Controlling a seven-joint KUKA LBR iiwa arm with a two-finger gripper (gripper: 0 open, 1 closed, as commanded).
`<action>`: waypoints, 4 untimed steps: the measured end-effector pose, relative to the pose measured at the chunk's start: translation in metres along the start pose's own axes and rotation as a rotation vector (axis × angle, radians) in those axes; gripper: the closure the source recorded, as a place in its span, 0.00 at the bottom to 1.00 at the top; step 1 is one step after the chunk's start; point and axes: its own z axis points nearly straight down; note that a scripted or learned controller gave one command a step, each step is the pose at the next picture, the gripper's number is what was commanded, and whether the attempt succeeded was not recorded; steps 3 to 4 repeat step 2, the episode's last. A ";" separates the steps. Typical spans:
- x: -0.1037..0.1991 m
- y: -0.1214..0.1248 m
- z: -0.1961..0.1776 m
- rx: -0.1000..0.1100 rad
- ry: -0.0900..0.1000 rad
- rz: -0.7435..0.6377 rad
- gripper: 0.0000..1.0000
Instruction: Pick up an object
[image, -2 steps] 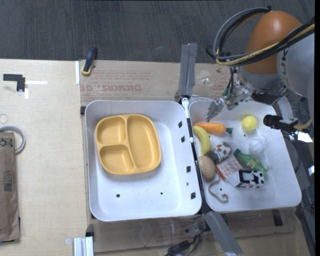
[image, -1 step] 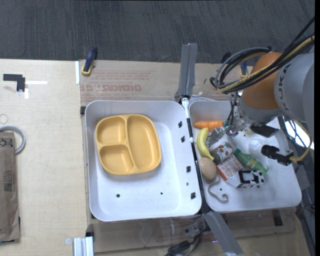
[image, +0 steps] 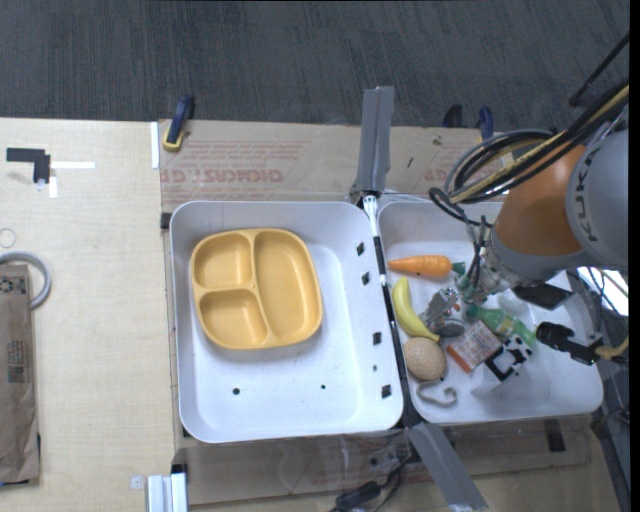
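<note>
Dark grey carpet floor (image: 250, 55), pale wooden bench (image: 80, 300), cardboard sheet (image: 260, 160)

Yellow plate (image: 257, 288), orange carrot (image: 420, 266), yellow banana (image: 408, 310), white bins (image: 190, 330).

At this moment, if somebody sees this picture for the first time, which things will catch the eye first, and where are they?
First the yellow divided plate, lying alone in the left bin. Next the grey arm with its orange band, reaching from the right over the right bin. Below it a small heap draws the eye: an orange carrot, a yellow banana and a beige egg.
</note>
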 end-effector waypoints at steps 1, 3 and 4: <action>-0.003 0.000 -0.007 0.000 0.000 0.007 1.00; 0.006 -0.012 -0.162 0.003 -0.001 0.396 1.00; 0.006 -0.012 -0.162 0.003 -0.001 0.396 1.00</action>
